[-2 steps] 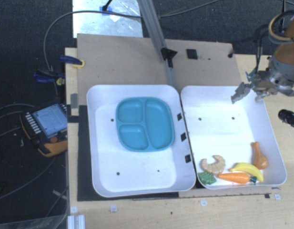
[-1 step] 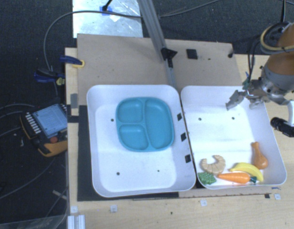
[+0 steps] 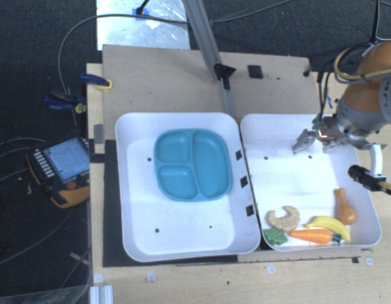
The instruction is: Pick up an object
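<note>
Gripper [image 3: 307, 142] positioned over far part of right bin [image 3: 281, 128], near its back wall, hanging from grey arm [image 3: 366, 103] entering from right. Nothing seen between its tips; open or clenched state cannot be told from this angle. Well apart from all candidate objects.

Candidates clustered at near edge of right bin: carrot [image 3: 311, 235] lying flat along near wall; banana [image 3: 327, 223] just behind it, touching or nearly so; croissant [image 3: 283, 218] to their left; green leafy piece [image 3: 275, 236] in near left corner; brown drumstick [image 3: 344, 207] toward right wall, tilted, thin end pointing away from the camera. Left bin [image 3: 135, 138] holding blue divided plate [image 3: 193, 164] only. Cardboard-covered surface [image 3: 271, 84] beneath both bins.

Step in hand, as judged: approach toward a chosen object, grasp not yet begun.

Recommendations for good execution:
- Select croissant or drumstick, each standing a little freer than carrot and banana, which crowd each other and near wall.
- Travel toward near edge at height before descending, avoiding sweep through the cluster.
- Align jaws across narrow width of chosen item, not along its length.
- Descend straight down, centred, closing only once both tips flank the item.
- Lift vertically and confirm item between tips before counting attempt as success.

Risk noted: near wall likely to block one tip if carrot is chosen.
</note>
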Robot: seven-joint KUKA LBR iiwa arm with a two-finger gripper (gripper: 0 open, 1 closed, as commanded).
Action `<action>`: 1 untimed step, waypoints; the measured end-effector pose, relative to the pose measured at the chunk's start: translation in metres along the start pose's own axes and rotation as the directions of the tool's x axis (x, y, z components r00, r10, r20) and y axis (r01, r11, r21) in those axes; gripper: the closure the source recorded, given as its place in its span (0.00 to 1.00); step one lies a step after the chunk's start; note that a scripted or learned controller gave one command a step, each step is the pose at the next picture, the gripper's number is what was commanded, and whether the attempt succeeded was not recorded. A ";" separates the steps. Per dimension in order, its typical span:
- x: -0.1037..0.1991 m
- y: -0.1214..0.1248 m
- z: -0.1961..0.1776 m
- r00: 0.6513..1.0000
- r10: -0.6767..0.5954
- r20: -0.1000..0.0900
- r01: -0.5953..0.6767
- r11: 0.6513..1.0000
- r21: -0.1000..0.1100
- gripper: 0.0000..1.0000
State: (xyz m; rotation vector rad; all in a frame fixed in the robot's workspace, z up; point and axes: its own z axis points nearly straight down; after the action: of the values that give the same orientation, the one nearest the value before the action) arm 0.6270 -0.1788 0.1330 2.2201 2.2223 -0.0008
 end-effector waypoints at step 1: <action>0.000 0.002 -0.014 1.000 -0.001 0.002 0.001 1.000 -0.006 1.00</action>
State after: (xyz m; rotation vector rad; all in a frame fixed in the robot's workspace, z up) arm 0.6288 -0.1791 0.1468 2.2149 2.2198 0.0043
